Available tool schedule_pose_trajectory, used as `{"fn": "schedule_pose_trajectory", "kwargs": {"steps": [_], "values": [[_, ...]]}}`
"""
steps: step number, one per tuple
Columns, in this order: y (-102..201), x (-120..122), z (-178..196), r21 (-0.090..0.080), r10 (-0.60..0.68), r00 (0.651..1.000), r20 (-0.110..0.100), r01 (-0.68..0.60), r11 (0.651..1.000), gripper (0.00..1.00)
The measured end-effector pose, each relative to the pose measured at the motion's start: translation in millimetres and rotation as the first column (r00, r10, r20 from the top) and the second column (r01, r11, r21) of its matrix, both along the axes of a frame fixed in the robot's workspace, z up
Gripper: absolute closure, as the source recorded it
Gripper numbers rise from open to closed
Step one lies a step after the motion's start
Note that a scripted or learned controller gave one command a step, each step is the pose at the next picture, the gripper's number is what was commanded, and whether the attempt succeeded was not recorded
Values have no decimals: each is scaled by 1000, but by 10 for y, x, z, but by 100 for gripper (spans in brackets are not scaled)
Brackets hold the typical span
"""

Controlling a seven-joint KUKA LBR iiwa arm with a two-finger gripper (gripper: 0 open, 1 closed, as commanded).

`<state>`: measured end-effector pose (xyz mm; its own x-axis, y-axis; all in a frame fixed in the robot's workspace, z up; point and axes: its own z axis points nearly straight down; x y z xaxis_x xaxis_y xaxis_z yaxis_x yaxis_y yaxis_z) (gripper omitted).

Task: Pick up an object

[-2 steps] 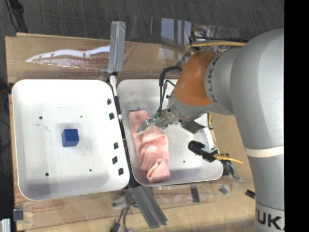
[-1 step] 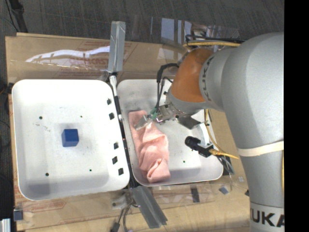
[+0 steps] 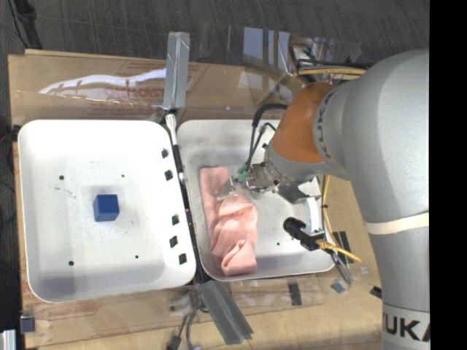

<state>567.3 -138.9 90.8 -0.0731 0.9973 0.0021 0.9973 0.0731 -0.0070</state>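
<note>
A crumpled pink cloth (image 3: 230,221) lies along the left side of the right bin (image 3: 211,133). A small blue cube (image 3: 106,207) sits in the middle of the left bin (image 3: 44,144). My gripper (image 3: 241,183) reaches down into the right bin from the right, at the cloth's upper right edge. The wrist and arm hide how its tips stand and whether they touch the cloth.
The big grey arm with its orange band (image 3: 303,130) covers the right bin's upper right part. A metal divider (image 3: 177,188) with black clips runs between the bins. Cardboard (image 3: 87,86) surrounds both bins.
</note>
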Motion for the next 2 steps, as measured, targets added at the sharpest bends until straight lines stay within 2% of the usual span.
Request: {"fn": "schedule_pose_trajectory", "kwargs": {"steps": [1,2], "values": [[422,130,7,-2,21,1000,4,-21,1000,0],[427,127,100,0,25,1000,0,-25,1000,100]]}}
